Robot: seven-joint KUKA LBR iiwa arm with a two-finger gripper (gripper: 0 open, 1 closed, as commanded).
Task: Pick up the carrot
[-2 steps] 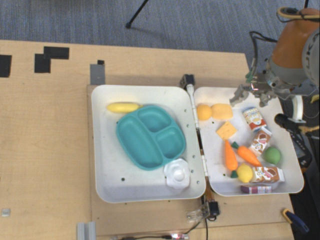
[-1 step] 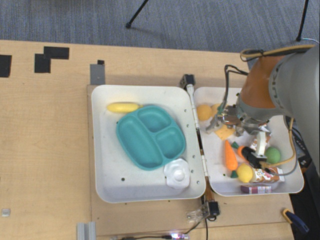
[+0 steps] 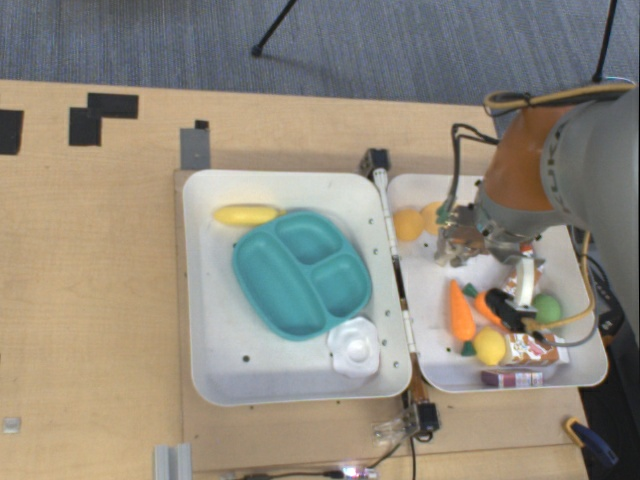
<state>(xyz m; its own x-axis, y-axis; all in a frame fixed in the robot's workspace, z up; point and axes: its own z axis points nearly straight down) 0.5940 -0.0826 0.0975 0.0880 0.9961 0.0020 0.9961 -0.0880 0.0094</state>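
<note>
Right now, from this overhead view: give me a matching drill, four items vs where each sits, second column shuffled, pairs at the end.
Items:
1. carrot
2. banana
3. teal divided plate
4. gripper

Places:
A. left bin, far edge, beside the plate
B. right bin, above the carrot, towards the far side
C. middle of the left bin
D. right bin, near the front, next to a yellow lemon

Pairs: 1-D, 2-A, 3-C, 4-B
</note>
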